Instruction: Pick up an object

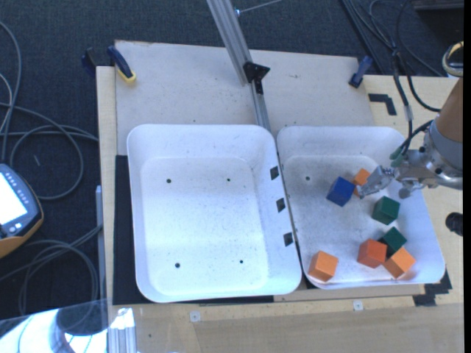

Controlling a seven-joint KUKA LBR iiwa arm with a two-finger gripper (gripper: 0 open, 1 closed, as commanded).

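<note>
1. Two shallow white bins sit side by side on the desk (191, 87); the left bin (147, 145) has only bare floor showing, and the right bin (309, 142) carries all the loose blocks.
2. The arm (452, 127) reaches in from the right edge, and its gripper (372, 184) hangs low over the upper middle of the right bin.
3. The fingers (377, 177) point left toward a small orange block (361, 176); they look slightly apart, though at this slant and blur I cannot tell for sure, and nothing can be made out between them.
4. That small orange block lies just beside the fingertips, and may be touching them.
5. A blue cube (341, 191) sits just left of the small orange block, near the middle of the bin.
6. A green cube (385, 210) rests below and to the right of the gripper, apart from the blue cube.
7. Near the bin's front right corner a cluster sits close together: a dark green cube (394, 237), a red cube (372, 253) and an orange cube (402, 262).
8. Another orange cube (323, 265) lies alone at the front left of the right bin, well apart from the gripper.
9. A metal pole (232, 31) slants down from the top to the gap between the bins.
</note>
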